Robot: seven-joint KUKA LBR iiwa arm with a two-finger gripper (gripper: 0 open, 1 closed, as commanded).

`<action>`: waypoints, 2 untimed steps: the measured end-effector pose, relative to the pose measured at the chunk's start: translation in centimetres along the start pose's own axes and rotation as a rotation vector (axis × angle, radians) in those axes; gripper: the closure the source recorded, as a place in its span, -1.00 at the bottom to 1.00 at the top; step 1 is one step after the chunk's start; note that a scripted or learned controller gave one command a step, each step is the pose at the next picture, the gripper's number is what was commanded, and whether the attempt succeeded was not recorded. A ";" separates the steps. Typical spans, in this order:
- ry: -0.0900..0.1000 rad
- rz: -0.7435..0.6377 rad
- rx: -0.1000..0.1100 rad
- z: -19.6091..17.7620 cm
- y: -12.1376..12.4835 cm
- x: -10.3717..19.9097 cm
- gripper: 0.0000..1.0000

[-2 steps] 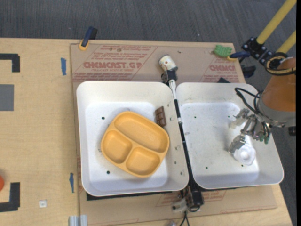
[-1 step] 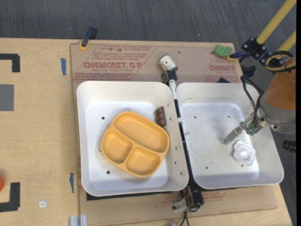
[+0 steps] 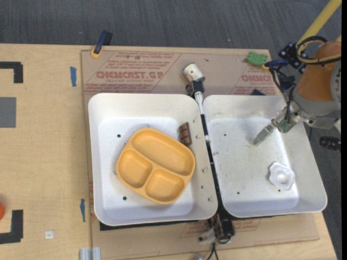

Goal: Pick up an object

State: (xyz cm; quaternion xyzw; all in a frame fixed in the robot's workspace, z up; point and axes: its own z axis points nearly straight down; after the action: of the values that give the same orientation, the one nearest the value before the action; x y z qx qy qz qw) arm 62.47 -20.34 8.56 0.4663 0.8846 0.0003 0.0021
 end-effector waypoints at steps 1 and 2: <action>0.003 -0.378 0.001 0.0 -11.0 6.7 -1.00; -0.001 -0.377 -0.002 -1.0 -10.9 6.6 1.00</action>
State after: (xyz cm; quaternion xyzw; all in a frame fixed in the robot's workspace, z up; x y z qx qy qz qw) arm 49.75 -21.00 9.54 0.2924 0.9563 0.0004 0.0030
